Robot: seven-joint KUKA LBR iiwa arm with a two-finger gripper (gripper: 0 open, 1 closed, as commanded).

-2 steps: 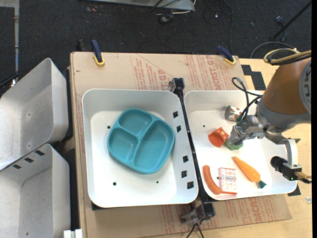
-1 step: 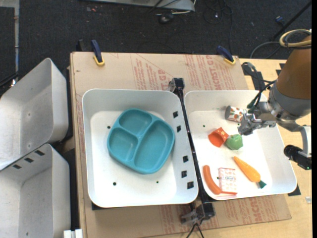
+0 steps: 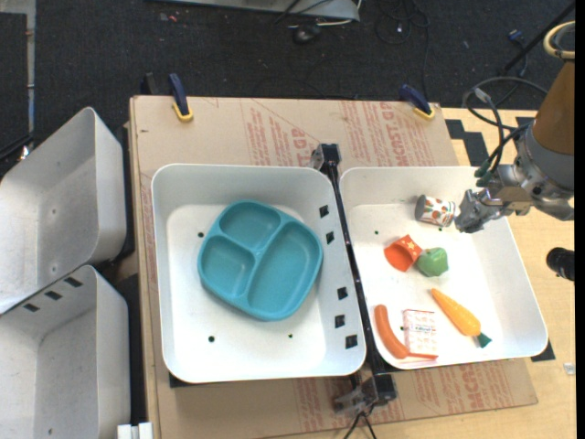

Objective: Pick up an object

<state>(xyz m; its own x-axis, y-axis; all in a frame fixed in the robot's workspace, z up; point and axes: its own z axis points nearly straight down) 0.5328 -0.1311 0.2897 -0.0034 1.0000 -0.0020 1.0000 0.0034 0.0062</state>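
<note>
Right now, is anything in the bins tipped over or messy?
Yes. The small can in the right bin lies on its side by the gripper. The sachet rests partly on the sausage. The teal plate sits flat but turned askew.

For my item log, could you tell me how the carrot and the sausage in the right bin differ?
The carrot is orange with a green tip; the sausage is plain red-orange. The carrot tapers and lies straight; the sausage is slim and slightly curved. Both lie flat near the bin's front.
</note>
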